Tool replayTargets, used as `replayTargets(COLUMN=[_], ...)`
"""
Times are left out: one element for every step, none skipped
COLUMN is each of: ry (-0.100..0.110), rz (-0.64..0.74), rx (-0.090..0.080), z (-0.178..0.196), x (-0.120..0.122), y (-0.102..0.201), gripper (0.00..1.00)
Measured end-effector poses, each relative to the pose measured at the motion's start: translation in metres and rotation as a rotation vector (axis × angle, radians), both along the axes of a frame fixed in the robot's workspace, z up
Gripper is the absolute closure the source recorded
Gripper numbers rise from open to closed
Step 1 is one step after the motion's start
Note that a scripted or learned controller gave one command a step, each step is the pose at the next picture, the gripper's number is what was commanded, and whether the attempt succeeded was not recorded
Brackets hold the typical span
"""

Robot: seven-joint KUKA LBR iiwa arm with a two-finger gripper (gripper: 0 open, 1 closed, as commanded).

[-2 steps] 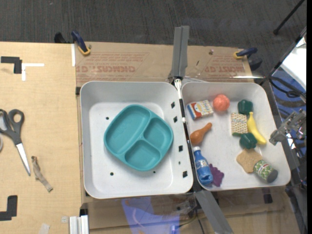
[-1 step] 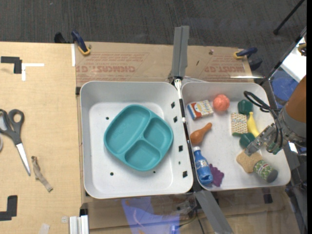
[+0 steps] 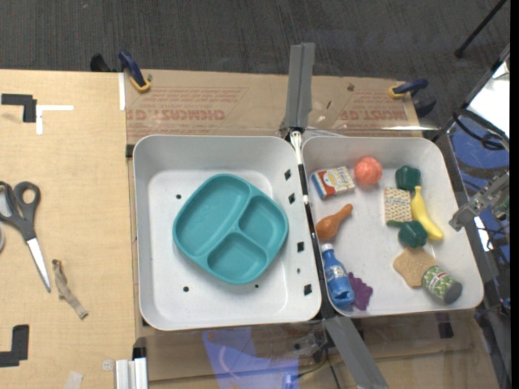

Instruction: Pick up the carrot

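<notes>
The carrot lies at the right bin's left wall, slanting lower-left to upper-right, way left of the gripper at the frame's right edge, whose grip state can't be made out.

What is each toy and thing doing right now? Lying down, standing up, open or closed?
carrot: lying flat, untouched
blue bottle: lying on its side
can: lying on its side
banana: lying flat
teal plate: right side up
scissors: closed
</notes>
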State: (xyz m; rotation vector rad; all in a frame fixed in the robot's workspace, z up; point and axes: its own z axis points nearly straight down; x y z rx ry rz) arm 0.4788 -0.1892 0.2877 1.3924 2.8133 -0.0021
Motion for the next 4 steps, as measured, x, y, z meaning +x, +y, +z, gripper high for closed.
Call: replayTargets(ry=[0.003, 0.002, 0.005, 0.003], rz=[-0.207, -0.359, -0.593, -0.55], rx=[0.002, 0.001, 0.001, 0.002], z=[-0.102, -0.016, -0.103, -0.141], x=[-0.001, 0.001, 0.014, -0.001], y=[0.042, -0.009, 0.025, 0.011], gripper=[1.0, 1.0, 1.0, 1.0])
